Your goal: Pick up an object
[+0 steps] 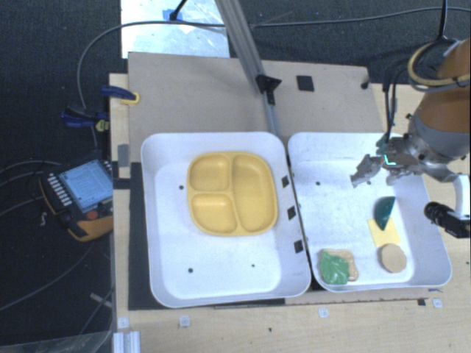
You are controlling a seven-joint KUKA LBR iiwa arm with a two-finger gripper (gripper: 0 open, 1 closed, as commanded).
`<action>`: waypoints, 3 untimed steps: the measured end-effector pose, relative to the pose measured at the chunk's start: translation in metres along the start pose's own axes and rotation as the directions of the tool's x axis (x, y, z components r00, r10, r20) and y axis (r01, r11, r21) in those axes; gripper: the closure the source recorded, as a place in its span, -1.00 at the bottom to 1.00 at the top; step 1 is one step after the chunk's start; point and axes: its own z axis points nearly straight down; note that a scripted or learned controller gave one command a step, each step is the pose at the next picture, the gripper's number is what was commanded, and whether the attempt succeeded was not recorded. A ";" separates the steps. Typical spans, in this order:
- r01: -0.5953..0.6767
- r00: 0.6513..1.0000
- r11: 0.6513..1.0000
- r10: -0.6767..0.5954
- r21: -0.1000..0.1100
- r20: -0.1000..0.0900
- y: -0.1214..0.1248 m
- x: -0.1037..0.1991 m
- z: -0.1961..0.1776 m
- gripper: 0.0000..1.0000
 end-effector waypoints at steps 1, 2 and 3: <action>0.000 1.000 1.000 0.000 -0.002 0.000 0.001 0.000 -0.001 -1.00; -0.003 1.000 1.000 0.003 0.001 0.000 -0.004 0.001 0.042 -1.00; -0.004 1.000 1.000 0.004 0.002 0.000 -0.013 -0.005 0.094 -1.00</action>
